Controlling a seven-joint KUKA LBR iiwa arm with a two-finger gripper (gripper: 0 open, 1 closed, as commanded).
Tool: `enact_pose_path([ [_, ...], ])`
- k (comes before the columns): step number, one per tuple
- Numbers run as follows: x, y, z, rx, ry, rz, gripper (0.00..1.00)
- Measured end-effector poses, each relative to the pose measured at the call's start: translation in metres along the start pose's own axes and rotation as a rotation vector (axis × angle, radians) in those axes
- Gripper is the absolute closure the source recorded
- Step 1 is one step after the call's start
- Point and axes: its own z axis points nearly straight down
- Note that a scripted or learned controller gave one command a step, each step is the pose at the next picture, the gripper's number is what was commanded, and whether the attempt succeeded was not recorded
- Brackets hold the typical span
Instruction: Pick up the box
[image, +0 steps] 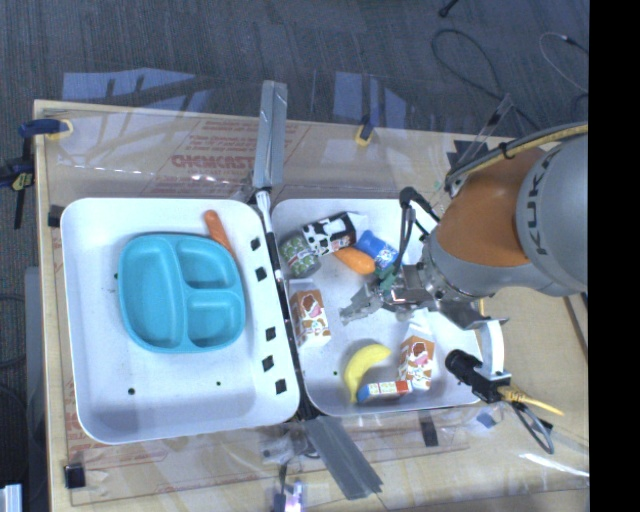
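two white bins (90, 330) sit on a bench of pale wood with faded red print under clear sheeting. the left bin holds a light-blue divided tray (182, 293) and, just past the tray's far corner, an orange carrot (217, 229). in the right bin — a yellow banana (364, 365), and near it a small box (311, 315) in white, brown and red, a cow-patterned black-and-white carton (330, 235), a green-labelled can (299, 254), a blue packet (377, 247). the arm (520, 225) is grey with an orange band.
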Motion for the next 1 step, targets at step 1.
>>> enact_pose_path([
  [1, 0.0418, 0.0220, 0.0988, -0.009, -0.014, 0.084, 0.00],
])
